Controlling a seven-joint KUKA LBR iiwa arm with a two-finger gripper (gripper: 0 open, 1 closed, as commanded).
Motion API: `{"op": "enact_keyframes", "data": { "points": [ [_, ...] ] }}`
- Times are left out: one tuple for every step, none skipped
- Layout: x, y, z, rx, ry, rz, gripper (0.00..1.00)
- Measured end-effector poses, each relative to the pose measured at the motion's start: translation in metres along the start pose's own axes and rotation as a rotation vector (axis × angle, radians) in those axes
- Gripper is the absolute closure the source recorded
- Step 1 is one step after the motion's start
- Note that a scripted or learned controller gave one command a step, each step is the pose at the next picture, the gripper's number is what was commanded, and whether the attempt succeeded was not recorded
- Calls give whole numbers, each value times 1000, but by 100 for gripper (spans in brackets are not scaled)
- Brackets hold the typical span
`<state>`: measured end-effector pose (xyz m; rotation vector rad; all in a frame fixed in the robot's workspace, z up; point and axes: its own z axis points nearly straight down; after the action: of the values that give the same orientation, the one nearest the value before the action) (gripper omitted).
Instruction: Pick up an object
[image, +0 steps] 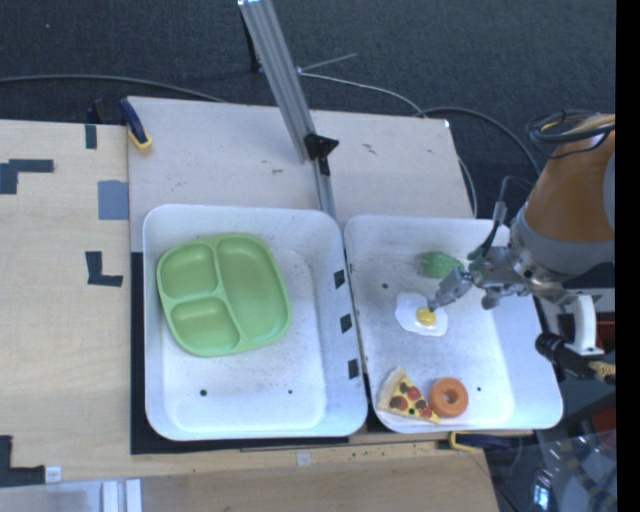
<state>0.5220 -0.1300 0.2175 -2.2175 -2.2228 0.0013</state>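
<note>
Tool (440, 300) at fried egg (421, 318) — grip state unclear, green toy (437, 264) near

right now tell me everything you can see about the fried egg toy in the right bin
The flat white fried egg toy with a round yellow yolk lies face up on the floor of the shallow white right bin, near its middle. It looks like smooth plastic or rubber, with an irregular rounded outline and the yolk raised near its right side. The tool of the grey arm reaches down at its upper right edge, at or just above the yolk; contact cannot be told. The other toys lie apart from it.
</note>
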Motion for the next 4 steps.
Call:
{"op": "enact_keyframes", "data": {
  "points": [
    [0,0,0,0,0,0,0],
    [-5,-3,45,4,-1,2,0],
    [5,-8,96,5,1,1,0],
    [4,-8,129,-1,-2,2,0]
  ]
}}
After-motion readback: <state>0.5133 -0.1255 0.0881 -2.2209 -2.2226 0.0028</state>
